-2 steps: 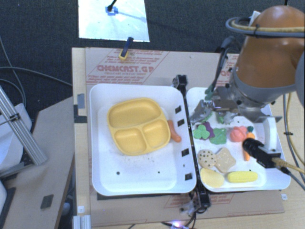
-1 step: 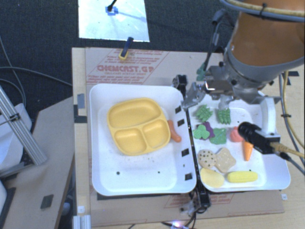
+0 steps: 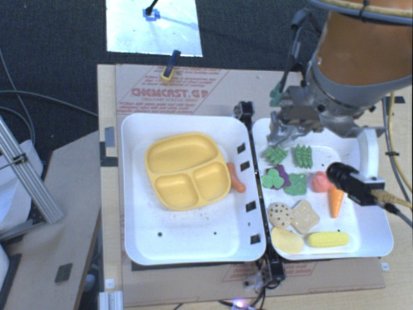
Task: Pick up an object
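**Fig. 1. Gripper above the toy foods in the right bin**

The green leaf [image 3: 276, 154] lies flat in the upper left part of the right bin [image 3: 382, 236], close to the wall shared with the left bin. The gripper [image 3: 282, 136] hangs just above and behind the leaf. Whether the claw is open or closed cannot be told from this view, and nothing is seen held in it.

Just right of the leaf lies a ridged green piece [image 3: 302, 155]. Nearer the camera are purple grapes [image 3: 276, 177], touching a flat green piece [image 3: 297, 185]. Further right is a pink piece [image 3: 320, 182], and beside it a carrot [image 3: 336, 202] with its tip pointing toward the camera. Along the front of the bin lie a cookie [image 3: 279, 214] and a slice of toast [image 3: 304, 216], touching each other. Below them are a pale yellow round piece [image 3: 287, 241] and a long yellow piece [image 3: 328, 239].

The arm [image 3: 361, 37] enters from the upper right, its orange band showing at the top of the view.

The left bin [image 3: 139, 241] holds a yellow plate [image 3: 187, 170] with three compartments, set at a slant. An orange sausage [image 3: 236, 178] lies against the plate's right edge. Both bins rest on a sheet of printed cardboard [image 3: 174, 92]. On the cardboard's far edge lies a small blue and yellow tool [image 3: 171, 66].
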`<action>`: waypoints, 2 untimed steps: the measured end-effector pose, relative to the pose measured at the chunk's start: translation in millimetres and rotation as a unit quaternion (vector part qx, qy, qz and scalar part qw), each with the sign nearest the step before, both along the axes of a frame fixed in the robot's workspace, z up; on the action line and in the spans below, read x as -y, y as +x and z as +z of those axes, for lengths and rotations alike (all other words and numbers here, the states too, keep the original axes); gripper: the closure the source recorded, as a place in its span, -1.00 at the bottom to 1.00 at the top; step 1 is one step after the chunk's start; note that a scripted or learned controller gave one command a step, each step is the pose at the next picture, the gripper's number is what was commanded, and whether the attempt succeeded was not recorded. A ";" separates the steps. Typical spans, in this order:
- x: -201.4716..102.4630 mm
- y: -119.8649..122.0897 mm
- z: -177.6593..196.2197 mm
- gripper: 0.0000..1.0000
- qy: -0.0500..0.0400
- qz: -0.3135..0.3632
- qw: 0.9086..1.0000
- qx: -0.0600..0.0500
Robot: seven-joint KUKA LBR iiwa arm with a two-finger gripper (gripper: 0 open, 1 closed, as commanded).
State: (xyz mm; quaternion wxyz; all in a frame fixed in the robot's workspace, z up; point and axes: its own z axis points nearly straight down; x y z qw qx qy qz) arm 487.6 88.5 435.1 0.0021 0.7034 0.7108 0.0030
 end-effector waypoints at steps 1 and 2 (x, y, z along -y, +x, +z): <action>0.0 -0.1 -0.6 -1.00 0.000 0.000 1.000 -0.001; 0.1 0.7 10.8 1.00 0.000 0.003 1.000 0.001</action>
